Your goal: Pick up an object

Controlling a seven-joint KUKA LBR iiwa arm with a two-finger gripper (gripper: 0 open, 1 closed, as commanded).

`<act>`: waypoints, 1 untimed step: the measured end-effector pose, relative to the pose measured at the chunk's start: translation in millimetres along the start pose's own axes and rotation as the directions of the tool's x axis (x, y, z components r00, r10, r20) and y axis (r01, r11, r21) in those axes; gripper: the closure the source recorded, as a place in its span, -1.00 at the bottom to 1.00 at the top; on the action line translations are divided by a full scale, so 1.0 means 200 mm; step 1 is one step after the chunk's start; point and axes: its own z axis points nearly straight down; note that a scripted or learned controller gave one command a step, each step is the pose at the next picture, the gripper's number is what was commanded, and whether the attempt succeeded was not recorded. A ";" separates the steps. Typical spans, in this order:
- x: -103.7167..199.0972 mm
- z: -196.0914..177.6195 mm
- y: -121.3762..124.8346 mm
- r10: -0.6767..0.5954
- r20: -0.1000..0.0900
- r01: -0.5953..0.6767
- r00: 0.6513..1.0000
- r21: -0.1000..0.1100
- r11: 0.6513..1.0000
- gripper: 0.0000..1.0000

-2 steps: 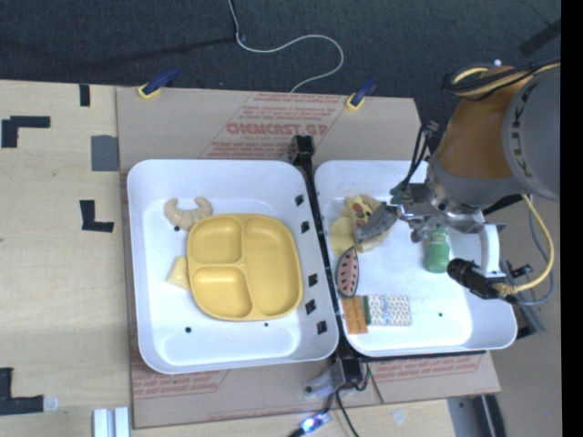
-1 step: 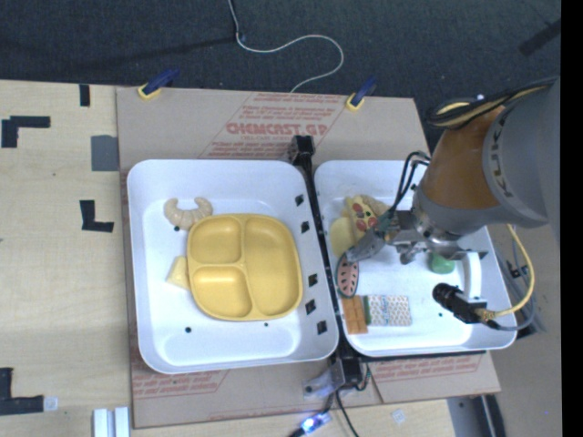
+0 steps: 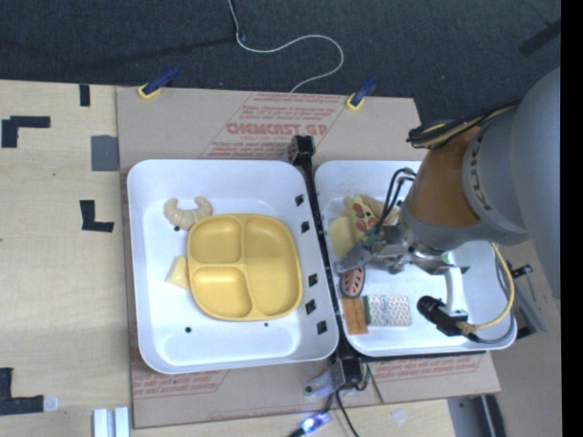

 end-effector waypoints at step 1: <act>0.00 -0.06 0.00 -0.002 0.000 0.002 1.000 0.000 1.000 1.00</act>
